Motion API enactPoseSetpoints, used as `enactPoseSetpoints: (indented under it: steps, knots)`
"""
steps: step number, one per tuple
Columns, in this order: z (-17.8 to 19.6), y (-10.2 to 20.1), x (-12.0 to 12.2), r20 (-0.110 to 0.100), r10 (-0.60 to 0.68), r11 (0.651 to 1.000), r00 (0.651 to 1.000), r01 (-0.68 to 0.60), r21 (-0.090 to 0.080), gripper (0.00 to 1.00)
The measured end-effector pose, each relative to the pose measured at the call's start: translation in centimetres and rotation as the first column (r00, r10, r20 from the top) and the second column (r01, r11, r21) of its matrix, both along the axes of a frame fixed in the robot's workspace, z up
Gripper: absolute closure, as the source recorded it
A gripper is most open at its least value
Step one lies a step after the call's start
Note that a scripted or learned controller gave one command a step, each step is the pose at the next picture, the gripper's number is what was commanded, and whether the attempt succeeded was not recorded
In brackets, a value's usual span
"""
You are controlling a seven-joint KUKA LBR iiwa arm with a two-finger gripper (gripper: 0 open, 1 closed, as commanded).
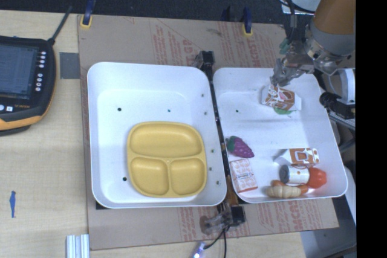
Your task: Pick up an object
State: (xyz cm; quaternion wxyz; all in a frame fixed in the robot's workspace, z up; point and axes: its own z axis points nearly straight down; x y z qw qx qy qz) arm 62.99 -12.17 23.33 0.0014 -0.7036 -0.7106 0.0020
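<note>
Crumpled packet (pixel 279 98) in right bin (pixel 242 84), claw (pixel 282 77) just above it, opening impossible to tell

Grey arm (pixel 335 21) with an orange band, dark cables and metallic jaws.

Gripper (pixel 283 74): over the far part of the right bin (pixel 254 83), down at the packet (pixel 279 98).
Packet: right under the fingertips, touching or nearly so; can't call it.
Grape bunch (pixel 240 147): nearer the camera than the jaws and to their left, by the wall between the bins.
Flat sachet (pixel 243 178): nearer still, just in front of the grapes.
Carton (pixel 302 157): well in front of the jaws, slightly right.
Can (pixel 297 175): just in front of the carton, touching the bread roll (pixel 286 191).
Divided tray (pixel 167 158): far left of the jaws, in the left bin (pixel 109 99).
Pendant (pixel 23 81): beyond that, off the bins, far left.
</note>
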Motion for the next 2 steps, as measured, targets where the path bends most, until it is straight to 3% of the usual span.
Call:
enactPoseSetpoints:
  steps: [1,2]
  knots:
    - [0.0,0.0,0.0,0.000,0.000,1.000,1.000,0.000,0.000,0.00]
    - [-6.8,-6.9,2.4,0.002,-0.007,1.000,1.000,0.007,-0.001,0.00]
